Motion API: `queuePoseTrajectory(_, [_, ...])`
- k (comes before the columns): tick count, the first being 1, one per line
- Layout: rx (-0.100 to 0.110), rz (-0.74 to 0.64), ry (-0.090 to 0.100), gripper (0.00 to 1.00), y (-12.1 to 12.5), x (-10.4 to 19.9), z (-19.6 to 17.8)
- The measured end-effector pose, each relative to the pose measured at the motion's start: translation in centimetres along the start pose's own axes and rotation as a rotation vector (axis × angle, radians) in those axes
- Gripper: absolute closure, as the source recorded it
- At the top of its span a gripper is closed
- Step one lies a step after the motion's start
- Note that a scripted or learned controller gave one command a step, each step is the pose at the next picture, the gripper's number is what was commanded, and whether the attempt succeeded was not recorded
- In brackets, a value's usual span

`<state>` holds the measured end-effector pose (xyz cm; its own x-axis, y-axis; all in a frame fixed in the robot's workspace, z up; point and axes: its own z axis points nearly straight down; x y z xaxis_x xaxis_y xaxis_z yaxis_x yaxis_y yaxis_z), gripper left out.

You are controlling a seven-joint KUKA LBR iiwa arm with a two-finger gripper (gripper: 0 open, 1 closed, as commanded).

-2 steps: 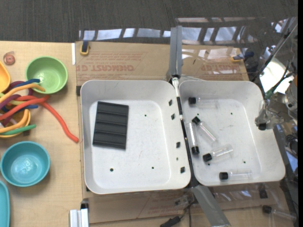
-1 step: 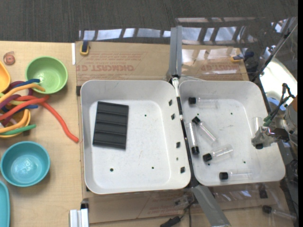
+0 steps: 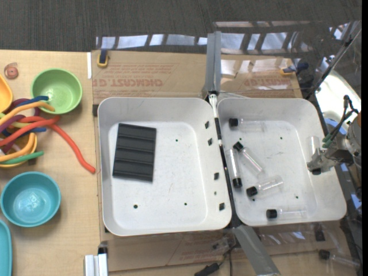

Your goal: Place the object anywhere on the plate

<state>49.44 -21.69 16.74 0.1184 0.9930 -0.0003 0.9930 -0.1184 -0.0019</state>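
A black ribbed plate (image 3: 134,152) lies flat in the left part of the left bin (image 3: 161,223). Several clear tubes with black caps lie scattered in the right bin (image 3: 287,105): one near the back left (image 3: 247,123), one slanted in the middle (image 3: 248,158), one lower down (image 3: 265,186) and one by the front wall (image 3: 286,214). My gripper (image 3: 317,166) hangs over the right bin's right edge, well away from the plate. I see nothing held in it.
On the wooden bench to the left stand a green bowl (image 3: 56,91), a teal bowl (image 3: 30,199) and a tangle of coloured cords (image 3: 34,125). Cardboard (image 3: 149,73) lies behind the bins. Small black clips sit along the seam between the bins (image 3: 219,154).
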Motion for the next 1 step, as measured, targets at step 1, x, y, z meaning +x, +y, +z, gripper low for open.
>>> queuePoseTrajectory(1, [-0.001,-0.139,0.000,1.00,-1.65,-0.29,-2.32])
